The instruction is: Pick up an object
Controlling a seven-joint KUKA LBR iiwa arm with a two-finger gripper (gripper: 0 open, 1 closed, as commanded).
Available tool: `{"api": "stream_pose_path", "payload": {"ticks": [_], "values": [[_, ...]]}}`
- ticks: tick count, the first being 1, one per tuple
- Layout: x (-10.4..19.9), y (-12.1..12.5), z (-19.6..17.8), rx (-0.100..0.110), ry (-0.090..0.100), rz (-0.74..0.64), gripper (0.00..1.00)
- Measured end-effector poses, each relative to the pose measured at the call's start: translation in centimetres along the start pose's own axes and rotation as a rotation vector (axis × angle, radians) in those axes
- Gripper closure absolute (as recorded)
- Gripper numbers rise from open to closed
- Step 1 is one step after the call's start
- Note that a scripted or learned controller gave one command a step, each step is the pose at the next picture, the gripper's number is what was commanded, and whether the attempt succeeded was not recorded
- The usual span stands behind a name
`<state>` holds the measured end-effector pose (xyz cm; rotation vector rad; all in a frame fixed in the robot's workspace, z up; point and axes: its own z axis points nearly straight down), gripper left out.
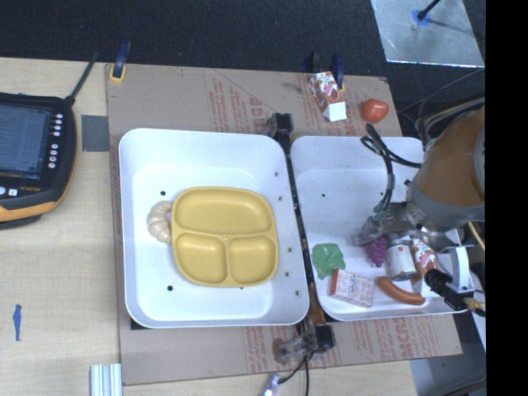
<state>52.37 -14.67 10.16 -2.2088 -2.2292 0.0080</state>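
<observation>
Gripper (381, 231), grip state unreadable, low over crowded purple grapes (377, 250) and can (401, 260); risk: nudging neighbours, missed grasp.

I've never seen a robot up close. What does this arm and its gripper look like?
The arm is a thick rounded body, orange where it shows, with a grey collar below. Black cables loop along its side. The gripper is a small dark grey metal piece at its end.

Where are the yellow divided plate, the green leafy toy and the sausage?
yellow divided plate (223, 236): camera view, middle of the plate where its compartments meet.
green leafy toy (327, 259): camera view, centre of the leaf.
sausage (401, 291): camera view, mid-length.
</observation>
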Motion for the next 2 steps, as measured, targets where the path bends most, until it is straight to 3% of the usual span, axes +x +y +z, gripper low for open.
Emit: {"api": "stream_pose_path", "payload": {"ticks": [1, 2], "values": [[-0.2, -0.4, -3.8, -0.004, 0.001, 0.007, 1.00], [8.1, 2.3, -9.1, -0.003, 0.002, 0.003, 1.00]]}}
